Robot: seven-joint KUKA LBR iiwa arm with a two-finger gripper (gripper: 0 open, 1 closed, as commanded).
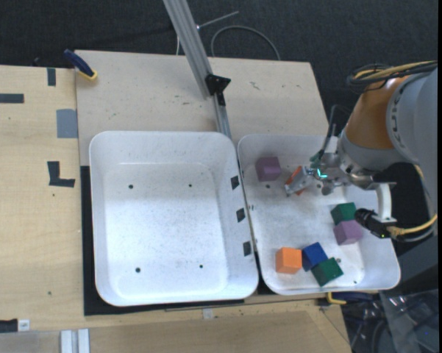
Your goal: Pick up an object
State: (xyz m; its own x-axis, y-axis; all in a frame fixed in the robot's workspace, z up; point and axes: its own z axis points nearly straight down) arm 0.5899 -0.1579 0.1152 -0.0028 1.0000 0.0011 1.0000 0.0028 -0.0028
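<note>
Purple cube [268, 168] lies in the right bin's [379, 274] far left part, just beside the gripper [303, 182]. Whether the fingers are spread or pressed together cannot be determined; nothing is visibly held between them. Judged status: approach under way, grasp and lift outstanding. Cube appearance: small, matte, flat-faced. Other blocks [309, 259] lie near the bin's front.

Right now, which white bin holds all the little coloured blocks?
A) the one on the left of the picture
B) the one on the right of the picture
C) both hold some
B: the orange cube, blue cube and purple cube all lie in the right-hand shallow white bin.
</note>
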